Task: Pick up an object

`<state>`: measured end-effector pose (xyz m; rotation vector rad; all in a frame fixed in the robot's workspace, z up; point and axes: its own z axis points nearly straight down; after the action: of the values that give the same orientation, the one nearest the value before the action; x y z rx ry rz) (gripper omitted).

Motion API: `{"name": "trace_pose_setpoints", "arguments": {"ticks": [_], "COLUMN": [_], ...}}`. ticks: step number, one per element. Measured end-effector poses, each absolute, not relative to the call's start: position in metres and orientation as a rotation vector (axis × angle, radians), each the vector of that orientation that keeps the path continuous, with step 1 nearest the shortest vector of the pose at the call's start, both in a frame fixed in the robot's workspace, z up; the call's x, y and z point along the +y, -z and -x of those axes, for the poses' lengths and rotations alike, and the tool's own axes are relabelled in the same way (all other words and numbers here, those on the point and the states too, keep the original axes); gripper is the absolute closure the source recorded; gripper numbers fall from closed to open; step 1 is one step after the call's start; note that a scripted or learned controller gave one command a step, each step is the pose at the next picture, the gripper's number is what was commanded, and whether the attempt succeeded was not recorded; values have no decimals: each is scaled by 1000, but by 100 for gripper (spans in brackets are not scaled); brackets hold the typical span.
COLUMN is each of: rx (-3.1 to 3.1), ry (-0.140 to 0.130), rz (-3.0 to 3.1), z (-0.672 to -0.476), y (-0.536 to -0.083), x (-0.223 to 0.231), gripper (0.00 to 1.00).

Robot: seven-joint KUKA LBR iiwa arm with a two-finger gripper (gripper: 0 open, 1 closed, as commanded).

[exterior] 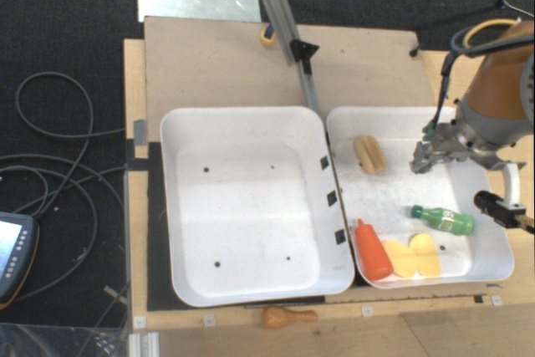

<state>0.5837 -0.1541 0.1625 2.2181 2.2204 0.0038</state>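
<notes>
Gripper (424, 156), grip state unclear, is hovering over right bin (493, 263) holding one bottle (443, 219), one carrot (372, 250), one bread roll (369, 155).

Robotics lab: bench (217, 63), floor cables (58, 138), pendant (12, 251)

The grey arm (501, 96) with its orange band comes in from the right side and bends down at the wrist. The gripper (423, 159) points down and to the left, hanging low, with nothing visible between its tips
</notes>
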Motion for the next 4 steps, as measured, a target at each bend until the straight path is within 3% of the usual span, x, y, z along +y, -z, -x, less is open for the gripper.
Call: {"name": "trace_pose_setpoints", "arguments": {"ticks": [2, 4], "rx": [2224, 2233], "ry": [-5, -6], "rz": [-2212, -2208], "z": [-587, -609], "y": [-244, -258], "x": [-159, -52], "gripper": [100, 100]}}
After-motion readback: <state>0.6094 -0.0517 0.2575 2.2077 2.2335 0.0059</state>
